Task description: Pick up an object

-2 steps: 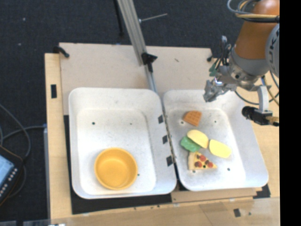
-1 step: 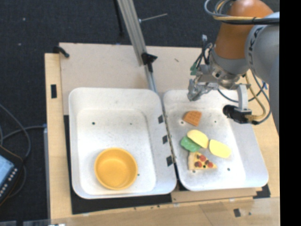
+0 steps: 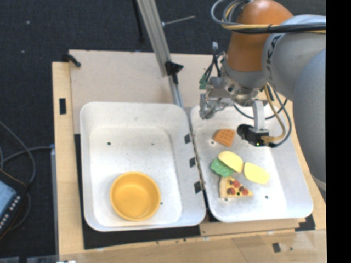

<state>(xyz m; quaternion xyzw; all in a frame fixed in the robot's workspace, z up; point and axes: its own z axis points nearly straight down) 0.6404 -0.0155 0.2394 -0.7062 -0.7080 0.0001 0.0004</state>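
Waffle [image 3: 224,137] just below-right of fingers [image 3: 207,109], apart.

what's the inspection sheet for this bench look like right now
surface: wooden bench bearing a left bin and a right bin side by side
job's things: yellow bowl in the left bin; in the right bin a cracker, two yellow pieces, a green piece and a pizza slice
clutter: nothing seen
grippers: pincer over the right bin's far left corner, with nothing seen in it
cables: grey loops on top of the arm, more cables by the wrist; a black cable on the floor at left
surroundings: dark carpet; slanted metal rail behind the bins
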